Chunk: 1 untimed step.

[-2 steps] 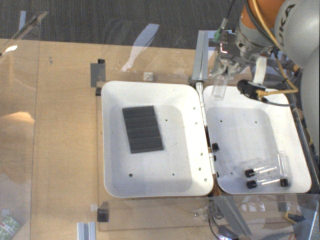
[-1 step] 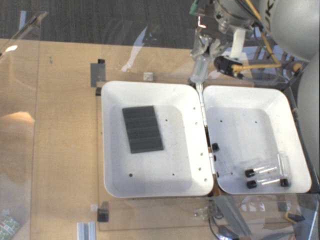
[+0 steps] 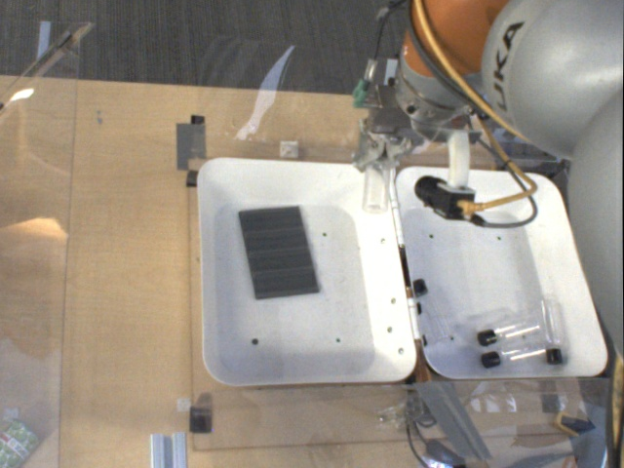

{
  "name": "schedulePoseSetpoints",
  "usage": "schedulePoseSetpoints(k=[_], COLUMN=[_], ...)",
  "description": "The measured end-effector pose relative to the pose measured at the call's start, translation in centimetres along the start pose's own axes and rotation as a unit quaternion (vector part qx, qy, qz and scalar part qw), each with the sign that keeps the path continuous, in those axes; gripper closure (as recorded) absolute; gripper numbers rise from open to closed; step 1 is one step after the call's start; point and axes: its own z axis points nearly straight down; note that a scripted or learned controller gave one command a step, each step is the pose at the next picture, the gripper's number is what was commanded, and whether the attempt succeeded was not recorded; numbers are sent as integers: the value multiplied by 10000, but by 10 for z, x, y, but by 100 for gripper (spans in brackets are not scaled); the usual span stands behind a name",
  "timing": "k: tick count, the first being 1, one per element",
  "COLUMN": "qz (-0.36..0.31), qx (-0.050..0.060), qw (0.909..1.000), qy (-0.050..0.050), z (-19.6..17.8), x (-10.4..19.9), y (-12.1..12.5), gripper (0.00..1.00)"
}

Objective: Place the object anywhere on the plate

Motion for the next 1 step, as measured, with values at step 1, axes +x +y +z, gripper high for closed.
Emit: schedulePoseSetpoints(k=[1], qz=[-312], qx=[0], qw=[9995], qy=[5], z=[45], x=[35], y=[-121], gripper=[100])
